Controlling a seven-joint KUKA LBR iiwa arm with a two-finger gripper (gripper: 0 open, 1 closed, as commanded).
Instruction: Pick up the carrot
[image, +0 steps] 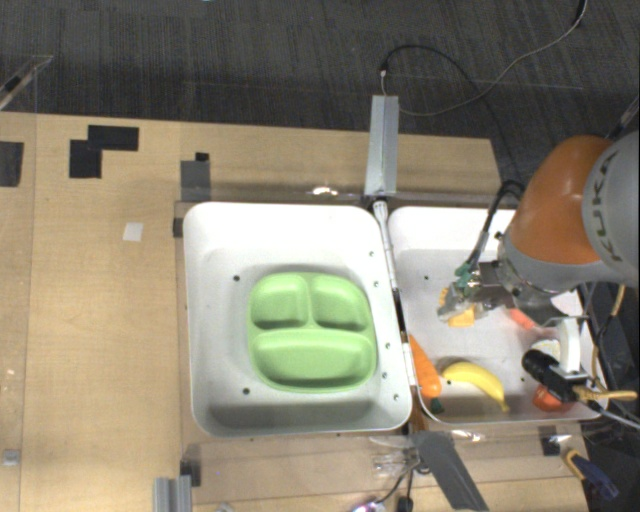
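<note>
— Where's the carrot (426, 371)?

— In the right bin (430, 232), lying against its left wall near the front corner, just left of the banana (476, 381).

— And the gripper (462, 297)?

— Over the middle of that bin, above a small yellow piece (461, 319), well apart from the carrot. Whether it's spread or closed, I can't tell.

— The left bin (215, 330)?

— It holds a green divided plate (311, 331).

Fixed above the desk (90, 330), looking down at a slant on both white bins: left bin (215, 300) mid-frame, right bin (430, 235) toward the right edge. Far enough back to take in dark floor (200, 60) along the top of the frame. Arm (565, 215) entering from the right.
</note>
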